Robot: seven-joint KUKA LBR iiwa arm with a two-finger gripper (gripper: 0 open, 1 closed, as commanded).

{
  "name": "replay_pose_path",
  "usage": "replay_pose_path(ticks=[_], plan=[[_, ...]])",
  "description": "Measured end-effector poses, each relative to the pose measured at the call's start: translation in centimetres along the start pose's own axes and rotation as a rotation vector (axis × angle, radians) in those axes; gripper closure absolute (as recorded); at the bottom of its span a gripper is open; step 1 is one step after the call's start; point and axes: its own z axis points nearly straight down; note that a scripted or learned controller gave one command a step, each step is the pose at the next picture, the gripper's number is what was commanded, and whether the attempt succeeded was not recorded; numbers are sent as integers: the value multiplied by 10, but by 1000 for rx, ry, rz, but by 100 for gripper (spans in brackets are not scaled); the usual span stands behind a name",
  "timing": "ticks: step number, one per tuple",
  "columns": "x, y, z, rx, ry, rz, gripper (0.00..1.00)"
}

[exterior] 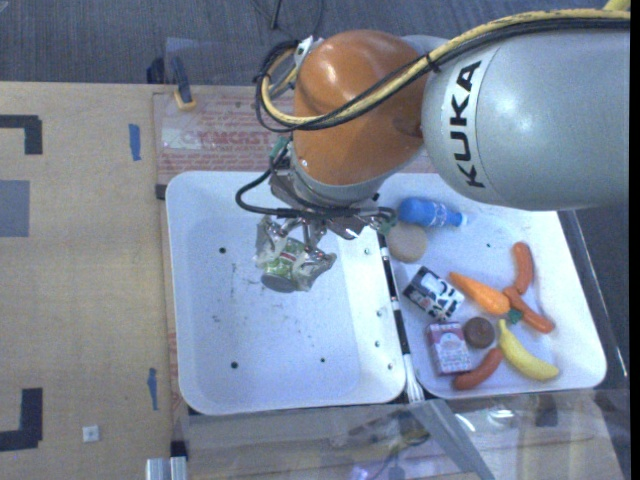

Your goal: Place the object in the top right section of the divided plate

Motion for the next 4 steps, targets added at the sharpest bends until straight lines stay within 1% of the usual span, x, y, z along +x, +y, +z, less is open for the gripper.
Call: replay_pose_path(ticks=[1,2,3,4], plan=[[18,73,38,-4,4,-231,100],[-3,4,-23,-1,0,-151,100],[10,61,59,-3,3,-204,100],[67,70,82,-8,5,-796,100]])
